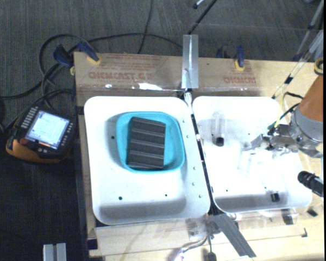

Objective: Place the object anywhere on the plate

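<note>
Block: dark ribbed block already lies flat on the blue plate.
My jaws: over right bin; spread or pressed together, I cannot tell.
Risk: reaching back could knock it off.

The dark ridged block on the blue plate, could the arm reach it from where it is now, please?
Probably yes: the dark ridged block lies uncovered on the blue plate, nothing above it, though the gripper sits across in the right bin.

two white bins are counted, side by side. one blue plate is seen, and one dark ridged block on it. one gripper and one pendant are counted.
</note>
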Available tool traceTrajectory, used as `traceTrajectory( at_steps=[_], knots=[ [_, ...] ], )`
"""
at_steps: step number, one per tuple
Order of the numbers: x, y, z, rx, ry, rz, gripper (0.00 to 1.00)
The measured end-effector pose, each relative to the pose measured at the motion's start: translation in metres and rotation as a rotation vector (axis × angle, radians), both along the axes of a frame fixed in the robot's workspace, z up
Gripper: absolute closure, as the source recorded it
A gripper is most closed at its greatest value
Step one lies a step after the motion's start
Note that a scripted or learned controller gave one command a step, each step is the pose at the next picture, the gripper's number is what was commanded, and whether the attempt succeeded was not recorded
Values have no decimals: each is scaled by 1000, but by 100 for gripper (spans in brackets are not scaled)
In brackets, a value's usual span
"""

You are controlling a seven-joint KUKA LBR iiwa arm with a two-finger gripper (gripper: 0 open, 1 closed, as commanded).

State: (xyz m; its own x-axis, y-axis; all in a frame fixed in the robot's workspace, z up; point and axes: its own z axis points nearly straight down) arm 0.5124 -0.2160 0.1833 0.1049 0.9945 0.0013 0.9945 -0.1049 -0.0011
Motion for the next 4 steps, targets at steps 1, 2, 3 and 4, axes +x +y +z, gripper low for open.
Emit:
traceTrajectory(
  at_steps=[1, 2, 3, 4],
  knots=[
    [-30, 37, -15, -1, 5, -425, 0],
    [-31, 106, -73, -5, 5, -457, 0],
    [-30, 59, -3, -3, 3, -253, 0],
    [-29, 7, 76, -4, 1, -157, 0]
  ],
)
